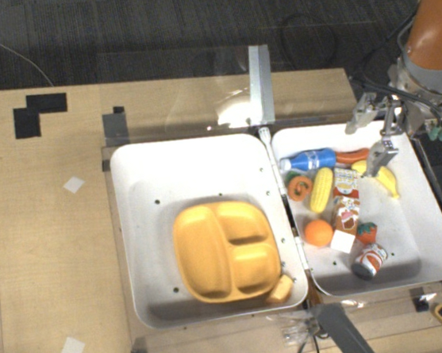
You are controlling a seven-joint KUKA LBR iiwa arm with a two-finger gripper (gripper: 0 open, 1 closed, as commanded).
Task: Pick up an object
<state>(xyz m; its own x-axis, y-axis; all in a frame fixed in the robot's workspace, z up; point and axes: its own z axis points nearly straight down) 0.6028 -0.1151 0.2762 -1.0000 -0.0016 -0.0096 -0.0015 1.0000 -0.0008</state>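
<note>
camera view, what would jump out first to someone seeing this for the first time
The big yellow divided tray lying in the left bin draws the eye first. Next comes the bright clutter in the right bin: a blue bottle, a corn cob and an orange packed near its left wall. The gripper hangs over that bin's far right corner, beside a banana.

Robotics lab, wooden bench (47, 257), two white bins (137, 174)

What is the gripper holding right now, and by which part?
Nothing: the gripper hangs above the right bin, nothing between its fingers.
</note>
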